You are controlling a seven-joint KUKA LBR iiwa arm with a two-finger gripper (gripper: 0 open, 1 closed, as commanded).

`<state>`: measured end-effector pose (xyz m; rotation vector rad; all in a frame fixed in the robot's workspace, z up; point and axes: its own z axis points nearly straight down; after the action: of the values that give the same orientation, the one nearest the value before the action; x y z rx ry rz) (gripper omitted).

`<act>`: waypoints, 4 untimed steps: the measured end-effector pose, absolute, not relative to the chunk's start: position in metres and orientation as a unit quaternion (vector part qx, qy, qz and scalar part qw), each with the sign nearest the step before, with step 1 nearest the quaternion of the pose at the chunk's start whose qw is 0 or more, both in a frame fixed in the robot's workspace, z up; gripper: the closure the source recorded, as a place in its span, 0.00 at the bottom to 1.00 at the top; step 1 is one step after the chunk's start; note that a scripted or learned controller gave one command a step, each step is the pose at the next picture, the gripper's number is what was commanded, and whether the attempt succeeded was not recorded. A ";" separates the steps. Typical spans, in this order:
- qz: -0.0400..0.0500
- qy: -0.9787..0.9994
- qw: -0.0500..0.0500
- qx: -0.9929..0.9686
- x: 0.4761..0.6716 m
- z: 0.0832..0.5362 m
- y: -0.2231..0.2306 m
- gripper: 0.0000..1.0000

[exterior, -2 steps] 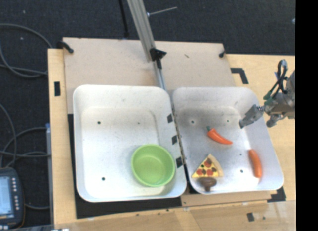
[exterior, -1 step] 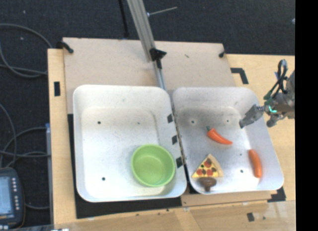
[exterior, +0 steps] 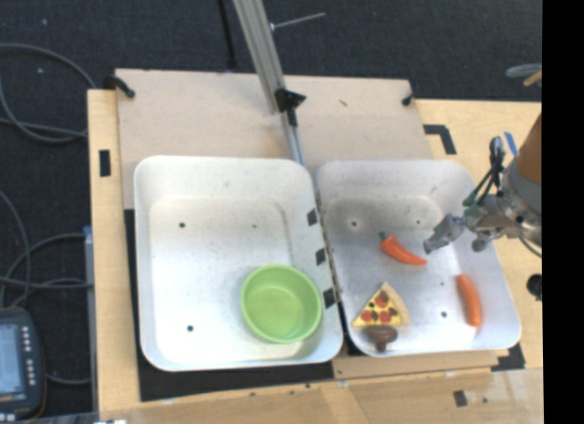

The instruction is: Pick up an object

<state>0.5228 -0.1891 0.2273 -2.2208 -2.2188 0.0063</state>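
The jaws [exterior: 459, 233] hang over the right bin [exterior: 365, 185], reaching in from the right — whether they are spread or pressed together I cannot tell. Just to their left lies an orange chili pepper [exterior: 401, 250], apart from them. A carrot [exterior: 469, 299] and a pizza slice [exterior: 381, 308] lie nearer the bin's front. The left bin [exterior: 182, 194] holds a green bowl [exterior: 280, 304].

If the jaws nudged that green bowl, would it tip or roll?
The round lime-green plastic bowl sits upright on its base in the left white bin, so it would probably slide rather than roll. It looks light, so a push on the rim might tip it.
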 end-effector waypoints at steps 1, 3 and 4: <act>0.002 -0.707 0.002 -0.708 0.520 0.165 -0.186 0.00; -0.001 -0.705 -0.002 -0.709 0.525 0.121 -0.195 1.00; -0.002 -0.708 -0.003 -0.706 0.532 0.165 -0.196 1.00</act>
<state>0.5320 -0.1964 0.1651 -2.2220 -2.2295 -0.0056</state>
